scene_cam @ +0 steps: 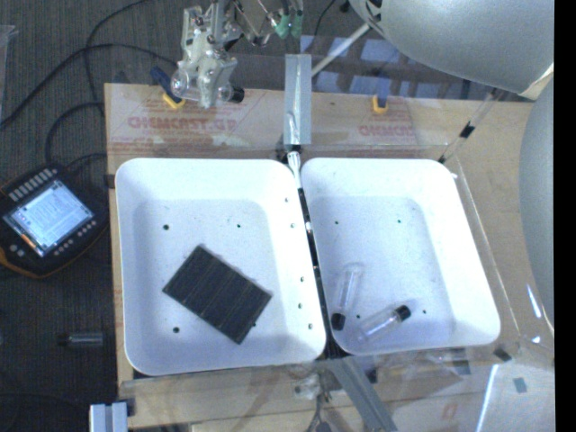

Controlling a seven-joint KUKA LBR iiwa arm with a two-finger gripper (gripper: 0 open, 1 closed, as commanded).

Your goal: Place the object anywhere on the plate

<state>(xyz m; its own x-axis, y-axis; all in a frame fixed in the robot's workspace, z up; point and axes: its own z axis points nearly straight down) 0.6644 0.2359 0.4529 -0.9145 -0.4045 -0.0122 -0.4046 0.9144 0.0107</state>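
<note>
While the grey arm (pixel 459 21) bulks across the top right of the camera view, its gripper (pixel 205 77) hangs well above the far edge of the bench (pixel 261 120), beyond the left bin (pixel 126 241) and clear of both bins. Whether the gripper is open or closed cannot be told from this slant; nothing is seen held in it.

Inside the left bin lies a dark, ribbed rectangular plate (pixel 217 293), flat on the floor of the bin and turned at an angle, toward the near side. Nothing rests on it.

Across the divide, the right bin (pixel 468 241) holds two clear tubes with dark caps. One tube (pixel 346 295) lies near the bin's left wall, its cap at the near end. The other tube (pixel 383 320) lies just beside it toward the near wall, tilted, its cap pointing right. Both are well apart from the plate.

Off the bench at the left sits a handheld control pendant (pixel 47 219) with a lit screen, cables trailing from it.
</note>
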